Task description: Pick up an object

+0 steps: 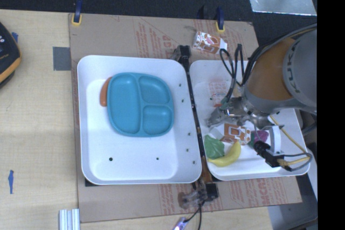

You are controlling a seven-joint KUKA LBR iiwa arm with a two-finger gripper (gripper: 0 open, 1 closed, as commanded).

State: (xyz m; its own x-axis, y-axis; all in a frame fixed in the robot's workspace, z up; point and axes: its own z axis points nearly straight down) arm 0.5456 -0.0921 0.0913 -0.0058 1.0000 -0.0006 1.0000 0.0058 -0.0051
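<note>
the hand [222,116] is low in the right bin [294,169], near that bin's left wall, with the grey and orange arm [275,75] bulking over it from the right. i cannot tell whether it is open or closed, and nothing is plainly seen gripped in it.

just below it lie the likely targets, crowded toward the bin's near-left corner: a small printed packet [237,132], a green piece [213,146], a yellow banana [228,156] touching the green piece, and something purple [261,135] beside the packet, half hidden by cables.

the risk i judge here is the crowding: a grasp could catch two things at once, or nudge the banana against the wall and slip off its curved skin. the loose cables near the packet could also snag.

the left bin [135,167] holds a blue divided plate [141,104] with an orange thing [103,93] tucked at its left edge. another packet [208,43] lies on the table beyond the bins.
</note>
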